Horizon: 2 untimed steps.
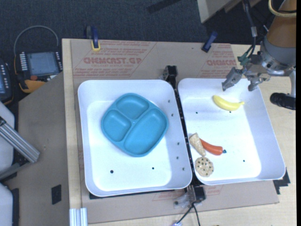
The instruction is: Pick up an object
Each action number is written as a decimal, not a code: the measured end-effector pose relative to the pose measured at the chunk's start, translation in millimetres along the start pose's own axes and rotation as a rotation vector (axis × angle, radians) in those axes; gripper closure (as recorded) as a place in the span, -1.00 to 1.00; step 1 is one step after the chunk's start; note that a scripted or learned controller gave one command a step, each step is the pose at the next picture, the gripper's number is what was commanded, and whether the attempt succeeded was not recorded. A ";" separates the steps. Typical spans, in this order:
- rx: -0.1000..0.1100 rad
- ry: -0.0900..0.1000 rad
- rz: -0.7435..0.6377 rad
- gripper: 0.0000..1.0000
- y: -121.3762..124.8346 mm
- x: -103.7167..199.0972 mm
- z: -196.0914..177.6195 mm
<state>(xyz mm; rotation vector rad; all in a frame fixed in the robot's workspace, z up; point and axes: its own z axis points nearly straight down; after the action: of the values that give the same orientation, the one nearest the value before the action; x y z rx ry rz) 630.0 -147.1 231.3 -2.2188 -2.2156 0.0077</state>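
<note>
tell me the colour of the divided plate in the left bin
Light blue divided plate, clearest in the camera view.

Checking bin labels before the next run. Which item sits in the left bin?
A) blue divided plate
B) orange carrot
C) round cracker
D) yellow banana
A. The blue divided plate lies alone in the left bin, while the banana, carrot and cracker all lie in the right bin, where the gripper hangs above the banana.
</note>
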 end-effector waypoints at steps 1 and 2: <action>-0.008 -0.001 -0.002 -1.00 1.8 0.1 -4.1; -0.006 0.000 -0.002 -1.00 0.3 8.7 51.3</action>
<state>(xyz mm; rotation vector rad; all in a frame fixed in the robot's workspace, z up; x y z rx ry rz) 629.9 -138.4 180.0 -2.2199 -2.2210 0.0014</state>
